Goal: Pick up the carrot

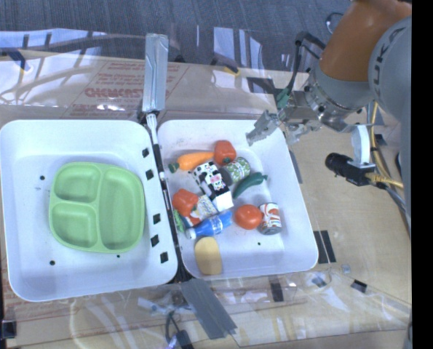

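The carrot (193,160) lies far-left in the right bin (292,217) — likely light, stiff, smooth plastic; grip across its thick middle. Whether the gripper (263,131) is apart or together — cannot tell.

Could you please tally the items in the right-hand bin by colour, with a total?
Orange or red: 4 (orange carrot, red round piece, orange-red piece, red tomato-like ball)
Green: 2 (green can, dark green pod)
Black-and-white: 1
Blue: 1
Yellow: 1
Red-and-white can: 1
Total: 10
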You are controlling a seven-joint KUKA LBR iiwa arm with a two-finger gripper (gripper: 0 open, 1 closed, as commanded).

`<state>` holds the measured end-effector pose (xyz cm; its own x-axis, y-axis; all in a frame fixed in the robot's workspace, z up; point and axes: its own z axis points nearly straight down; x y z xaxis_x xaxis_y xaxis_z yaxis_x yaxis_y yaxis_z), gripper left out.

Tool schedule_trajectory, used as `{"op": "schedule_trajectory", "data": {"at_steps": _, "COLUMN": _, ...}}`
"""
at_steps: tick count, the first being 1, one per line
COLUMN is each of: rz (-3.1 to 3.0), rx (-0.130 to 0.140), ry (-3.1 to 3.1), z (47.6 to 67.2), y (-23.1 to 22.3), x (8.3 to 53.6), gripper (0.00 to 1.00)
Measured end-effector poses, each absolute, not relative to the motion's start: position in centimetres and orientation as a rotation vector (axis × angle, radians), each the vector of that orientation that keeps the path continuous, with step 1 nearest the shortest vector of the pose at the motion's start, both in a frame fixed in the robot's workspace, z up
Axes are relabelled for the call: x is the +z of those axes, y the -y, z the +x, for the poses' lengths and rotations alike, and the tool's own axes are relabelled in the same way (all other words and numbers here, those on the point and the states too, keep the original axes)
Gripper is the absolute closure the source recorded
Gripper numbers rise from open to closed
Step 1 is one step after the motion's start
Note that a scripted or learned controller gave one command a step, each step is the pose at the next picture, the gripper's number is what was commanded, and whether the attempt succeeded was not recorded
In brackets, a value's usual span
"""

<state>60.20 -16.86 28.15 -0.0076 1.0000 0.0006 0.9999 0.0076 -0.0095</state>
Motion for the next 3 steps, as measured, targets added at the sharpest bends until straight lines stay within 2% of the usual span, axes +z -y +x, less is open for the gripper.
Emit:
{"op": "schedule_trajectory", "data": {"at_steps": 1, "rz": -1.846, "rx": 0.008, "ry": 2.532, "z": 65.6, "y": 10.3, "x": 20.4, "gripper": 0.00}}
{"op": "schedule_trajectory", "data": {"at_steps": 2, "rz": -1.559, "rx": 0.001, "ry": 2.728, "z": 65.8, "y": 11.2, "x": 9.2, "gripper": 0.00}}
{"op": "schedule_trajectory", "data": {"at_steps": 3, "rz": -1.261, "rx": 0.001, "ry": 2.878, "z": 65.4, "y": 4.5, "x": 19.2, "gripper": 0.00}}
